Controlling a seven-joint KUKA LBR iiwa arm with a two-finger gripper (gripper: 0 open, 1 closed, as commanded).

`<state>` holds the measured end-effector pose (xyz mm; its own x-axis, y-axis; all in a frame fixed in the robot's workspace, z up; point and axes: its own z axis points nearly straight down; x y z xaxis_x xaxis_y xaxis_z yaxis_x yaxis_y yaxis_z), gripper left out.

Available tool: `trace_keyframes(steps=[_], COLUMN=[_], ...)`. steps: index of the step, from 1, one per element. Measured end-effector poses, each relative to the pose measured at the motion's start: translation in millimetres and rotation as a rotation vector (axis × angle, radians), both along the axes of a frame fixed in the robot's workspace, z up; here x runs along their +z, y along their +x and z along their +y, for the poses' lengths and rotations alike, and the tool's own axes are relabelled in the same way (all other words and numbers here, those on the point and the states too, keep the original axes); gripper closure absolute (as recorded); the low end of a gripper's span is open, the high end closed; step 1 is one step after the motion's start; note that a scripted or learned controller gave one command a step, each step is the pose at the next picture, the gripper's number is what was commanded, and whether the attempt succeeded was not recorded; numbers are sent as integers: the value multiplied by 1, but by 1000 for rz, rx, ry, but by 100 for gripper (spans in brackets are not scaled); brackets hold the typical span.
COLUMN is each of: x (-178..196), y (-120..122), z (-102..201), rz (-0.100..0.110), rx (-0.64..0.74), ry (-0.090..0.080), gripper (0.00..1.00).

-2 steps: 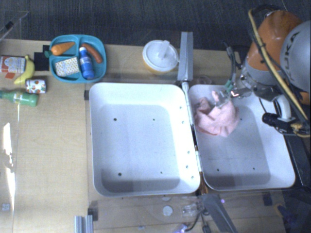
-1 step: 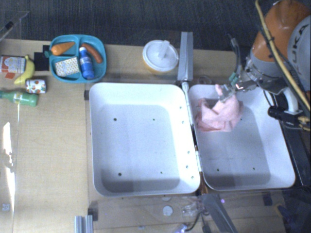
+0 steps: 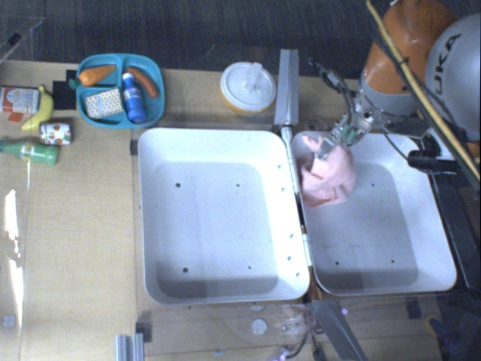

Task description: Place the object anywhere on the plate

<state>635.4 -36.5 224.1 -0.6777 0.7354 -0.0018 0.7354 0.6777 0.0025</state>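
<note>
A pink rounded thing point(image 3: 329, 177), perhaps the plate, lies in the right bin point(image 3: 391, 262) at its back left corner, close to the wall between the bins. My gripper point(image 3: 333, 140) reaches down from the back right and sits right at the pink thing's upper edge. I cannot tell whether it touches it. The tips are small and blurred against the pink surface. No other loose object is visible in this bin.
The left bin point(image 3: 218, 277) stands beside the right one. Behind it on the bench are a white-lidded yellow cup point(image 3: 248, 87) and a blue divided tray point(image 3: 120, 90) with toy food. A banana point(image 3: 39, 110), a can point(image 3: 55, 133) and a green bottle point(image 3: 31, 152) lie far left.
</note>
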Motion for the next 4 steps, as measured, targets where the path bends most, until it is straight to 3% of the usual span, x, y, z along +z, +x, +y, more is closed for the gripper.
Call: trace_keyframes(steps=[2, 3, 4], x=[14, 6, 7], y=[9, 4, 4], z=[100, 152, 151], rz=[-7, -5, -6], rx=[802, 831, 830], ry=[-3, -2, -2], gripper=[100, 100, 0])
